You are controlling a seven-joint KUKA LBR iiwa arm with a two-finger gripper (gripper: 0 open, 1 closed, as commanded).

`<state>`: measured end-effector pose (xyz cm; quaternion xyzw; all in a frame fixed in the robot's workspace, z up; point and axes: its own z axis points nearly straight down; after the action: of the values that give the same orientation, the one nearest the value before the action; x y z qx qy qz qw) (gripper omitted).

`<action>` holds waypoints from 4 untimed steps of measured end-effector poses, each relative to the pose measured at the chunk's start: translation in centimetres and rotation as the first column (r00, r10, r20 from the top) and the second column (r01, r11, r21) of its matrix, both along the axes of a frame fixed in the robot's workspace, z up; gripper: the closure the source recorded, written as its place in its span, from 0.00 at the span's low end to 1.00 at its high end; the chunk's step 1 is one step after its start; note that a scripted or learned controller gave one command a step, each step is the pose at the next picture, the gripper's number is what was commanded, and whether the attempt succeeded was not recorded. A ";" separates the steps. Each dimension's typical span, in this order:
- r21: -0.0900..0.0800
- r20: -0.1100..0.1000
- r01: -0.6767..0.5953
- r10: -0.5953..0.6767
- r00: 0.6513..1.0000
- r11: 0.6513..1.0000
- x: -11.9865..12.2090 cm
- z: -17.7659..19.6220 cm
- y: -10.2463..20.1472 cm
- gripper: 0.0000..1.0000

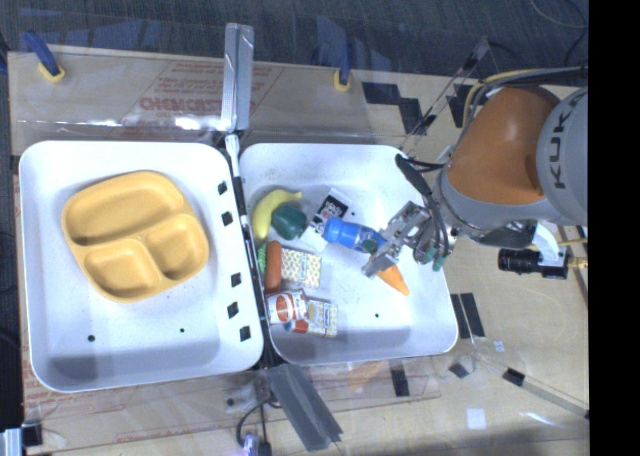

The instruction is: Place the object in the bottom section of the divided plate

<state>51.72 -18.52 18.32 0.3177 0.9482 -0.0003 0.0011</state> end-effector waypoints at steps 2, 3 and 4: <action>0.000 0.000 -0.313 0.313 0.950 0.950 -0.7 0.8 12.2 1.00; 0.002 -0.003 -0.206 0.206 0.979 0.979 -4.0 1.9 10.5 1.00; 0.003 -0.004 -0.408 0.408 0.913 0.913 -2.6 0.7 17.1 1.00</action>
<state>49.13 -1.46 19.00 0.1128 0.9936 0.0001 -0.0012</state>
